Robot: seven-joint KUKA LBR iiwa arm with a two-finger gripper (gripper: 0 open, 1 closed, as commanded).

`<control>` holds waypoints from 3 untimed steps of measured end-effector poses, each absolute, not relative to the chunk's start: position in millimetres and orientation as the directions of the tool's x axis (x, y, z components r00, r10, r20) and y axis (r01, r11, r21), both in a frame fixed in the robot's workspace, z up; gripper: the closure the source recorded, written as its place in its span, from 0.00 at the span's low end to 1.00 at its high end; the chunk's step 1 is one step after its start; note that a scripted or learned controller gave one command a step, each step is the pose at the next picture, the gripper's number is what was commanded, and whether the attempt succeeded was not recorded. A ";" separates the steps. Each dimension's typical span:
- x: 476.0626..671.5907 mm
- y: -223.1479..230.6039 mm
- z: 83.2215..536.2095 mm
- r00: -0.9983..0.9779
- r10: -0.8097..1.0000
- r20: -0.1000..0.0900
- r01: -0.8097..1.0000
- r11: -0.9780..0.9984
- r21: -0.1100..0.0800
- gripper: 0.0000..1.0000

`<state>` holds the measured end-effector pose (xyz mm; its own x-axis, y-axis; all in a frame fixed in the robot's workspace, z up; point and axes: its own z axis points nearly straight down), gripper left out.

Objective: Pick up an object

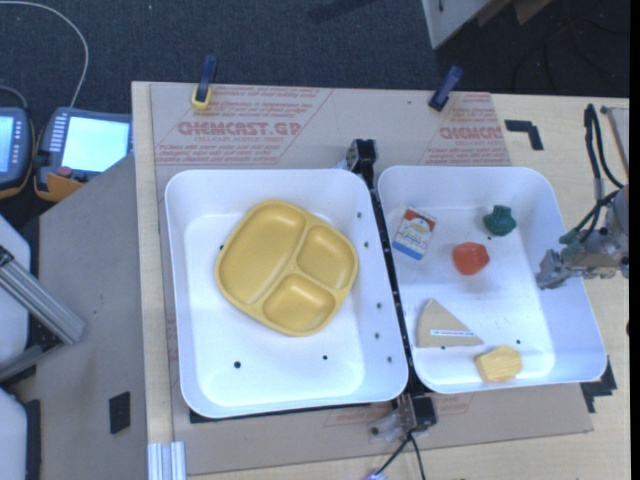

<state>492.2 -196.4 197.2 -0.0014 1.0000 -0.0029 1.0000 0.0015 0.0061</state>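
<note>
— Tomato (471,258), is that the likeliest pick?
— I'd judge so: it sits mid right bin (560,193), toward the left of the gripper (556,268), which hangs at the bin's right rim.
— Fingers apart or together?
— Too small to tell.
— Any writing?
— "CHEMCAST" on the board (240,123); the small carton (413,233) and the wedge (447,325) have unreadable labels

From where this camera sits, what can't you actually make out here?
- Gripper, camera view: small and blurred at the right bin's rim; finger state unreadable.
- Arm: cut off by the right edge.
- Small carton: print too small to read.
- Green object: too small to identify.
</note>
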 end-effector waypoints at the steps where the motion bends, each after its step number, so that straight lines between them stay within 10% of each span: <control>1: 502.4 -202.4 252.9 -0.001 1.000 -0.004 1.000 0.001 0.008 1.00; 3: 521.2 -148.5 303.6 -0.007 1.000 0.000 1.000 0.007 0.004 1.00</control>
<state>521.2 -148.5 303.6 -0.0068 1.0000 -0.0001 1.0000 0.0068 0.0036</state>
